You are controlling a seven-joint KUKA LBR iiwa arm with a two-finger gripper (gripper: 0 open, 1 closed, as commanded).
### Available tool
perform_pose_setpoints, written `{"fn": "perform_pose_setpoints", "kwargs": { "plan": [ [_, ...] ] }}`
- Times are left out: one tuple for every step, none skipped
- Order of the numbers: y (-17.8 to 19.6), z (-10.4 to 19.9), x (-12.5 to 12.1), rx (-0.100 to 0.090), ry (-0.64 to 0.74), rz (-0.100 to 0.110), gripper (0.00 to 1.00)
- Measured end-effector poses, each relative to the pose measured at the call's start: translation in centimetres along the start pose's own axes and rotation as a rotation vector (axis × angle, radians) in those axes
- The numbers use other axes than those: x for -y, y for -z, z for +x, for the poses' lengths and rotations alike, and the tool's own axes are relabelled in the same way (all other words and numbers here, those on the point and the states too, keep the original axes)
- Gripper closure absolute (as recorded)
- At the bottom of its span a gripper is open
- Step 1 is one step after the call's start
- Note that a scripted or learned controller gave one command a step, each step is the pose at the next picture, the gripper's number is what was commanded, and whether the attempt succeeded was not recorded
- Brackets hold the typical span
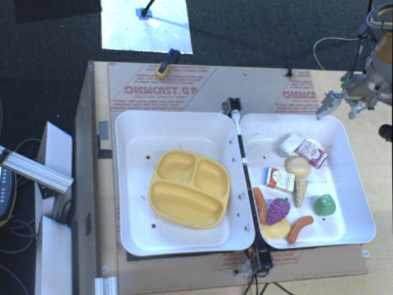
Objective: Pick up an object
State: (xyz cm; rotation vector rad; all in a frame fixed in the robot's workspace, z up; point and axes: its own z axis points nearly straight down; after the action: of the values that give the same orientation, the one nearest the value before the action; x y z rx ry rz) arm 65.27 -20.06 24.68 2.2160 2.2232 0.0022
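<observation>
End effector [341, 103] spread open, grasping nothing, above far right corner of right bin [354, 165]. Nearest candidate, red-white packet [312, 152], lies near far edge beside white piece [290, 144]. Probably light, stiff, slightly slippery; take across short sides.

The two shallow white plastic bins [184, 123] look smooth with a faint sheen. The yellow compartmented plastic tray [189, 188] is smooth and softly glossy. The small green plastic pepper [325, 204] shines. The tabletop [202, 88] wears matt brown printed paper. The pincer [342, 106] looks like dull grey metal.
</observation>
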Motion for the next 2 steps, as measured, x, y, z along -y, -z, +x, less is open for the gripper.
{"fn": "perform_pose_setpoints", "kwargs": {
  "plan": [
    [-13.0,4.9,3.8,-0.002,0.001,0.004,0.00],
    [-16.3,3.0,6.9,0.000,-0.002,0.002,0.00]
  ]
}}
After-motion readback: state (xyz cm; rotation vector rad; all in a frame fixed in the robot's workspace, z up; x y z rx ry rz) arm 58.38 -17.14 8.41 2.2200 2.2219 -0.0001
